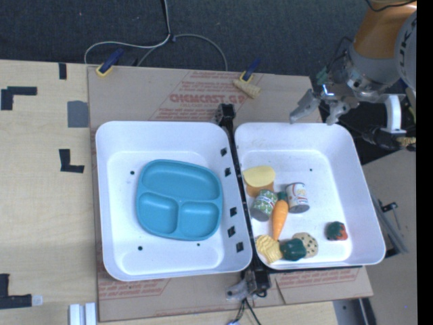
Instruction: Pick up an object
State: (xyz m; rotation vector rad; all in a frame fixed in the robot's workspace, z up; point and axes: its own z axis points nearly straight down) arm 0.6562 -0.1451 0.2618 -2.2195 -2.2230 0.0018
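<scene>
While smooth white bins (115, 181) gleam, a tapered orange carrot (279, 218) lies slantwise.

Both white bins (338, 147) are seen to be of smooth plastic with a slight gloss. The blue tray (179, 200) in the left bin is made of matt plastic. Under the bins a sheet of brown cardboard (196, 97), printed in red, is laid on the counter (40, 202), whose surface looks like pale wood. The small can (297, 197) right of the carrot (279, 219) appears metallic with a paper label.
</scene>
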